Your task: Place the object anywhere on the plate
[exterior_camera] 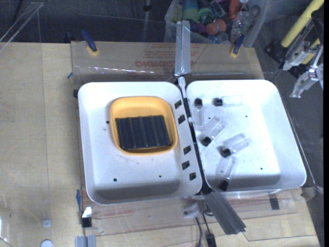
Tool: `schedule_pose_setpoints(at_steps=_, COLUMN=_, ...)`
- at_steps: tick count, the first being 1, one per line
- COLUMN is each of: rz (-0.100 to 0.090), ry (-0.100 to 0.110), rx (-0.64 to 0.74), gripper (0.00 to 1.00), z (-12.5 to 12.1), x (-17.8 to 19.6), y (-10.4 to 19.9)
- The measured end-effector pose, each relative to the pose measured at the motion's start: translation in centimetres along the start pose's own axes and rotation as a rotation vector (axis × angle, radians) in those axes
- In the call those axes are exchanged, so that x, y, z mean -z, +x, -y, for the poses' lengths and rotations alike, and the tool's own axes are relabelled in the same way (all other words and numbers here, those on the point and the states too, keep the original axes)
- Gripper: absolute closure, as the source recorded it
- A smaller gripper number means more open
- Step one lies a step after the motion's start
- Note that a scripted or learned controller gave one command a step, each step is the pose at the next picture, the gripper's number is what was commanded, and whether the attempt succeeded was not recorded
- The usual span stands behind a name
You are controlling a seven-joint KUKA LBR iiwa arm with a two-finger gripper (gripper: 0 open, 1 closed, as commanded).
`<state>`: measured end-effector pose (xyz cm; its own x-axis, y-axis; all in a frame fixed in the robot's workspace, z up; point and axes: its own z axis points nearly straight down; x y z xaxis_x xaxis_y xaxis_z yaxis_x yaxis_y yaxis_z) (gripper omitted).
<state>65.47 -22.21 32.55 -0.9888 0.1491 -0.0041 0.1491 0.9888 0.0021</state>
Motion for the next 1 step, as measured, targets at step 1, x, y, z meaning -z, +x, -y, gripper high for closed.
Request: schedule_pose_setpoints(at_steps=1, rz=0.001, ry=0.000, rx=0.376, gripper=0.00, z=0.49, x=-1.87, y=2.73)
